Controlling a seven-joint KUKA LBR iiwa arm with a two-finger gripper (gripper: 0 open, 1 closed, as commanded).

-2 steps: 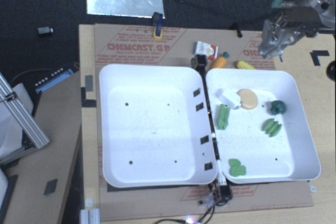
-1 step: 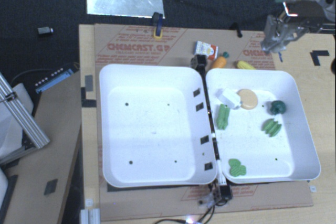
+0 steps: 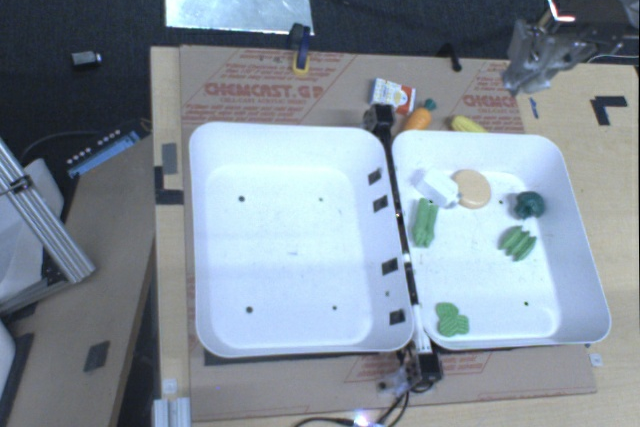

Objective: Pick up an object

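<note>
- The grey robot hand (image 3: 527, 73) hangs at the frame's upper right, beyond the shallow white right-hand bin (image 3: 575, 215), seemingly parked clear of the toys; whether it is open or closed cannot be told.
- Likely targets lie loose inside that bin: a round tan disc (image 3: 472, 188), beside it a flat white block (image 3: 435, 187), a dark green ball (image 3: 528, 205), and three green ridged plastic pieces (image 3: 425, 222).
- The shallow white left-hand bin (image 3: 215, 215) sits alongside.

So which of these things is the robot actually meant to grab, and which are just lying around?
Likely for grabbing, in the right bin:
tan disc
white block
dark green ball
three green pieces

Just lying about:
orange piece
yellow piece
clamp
left bin
</note>
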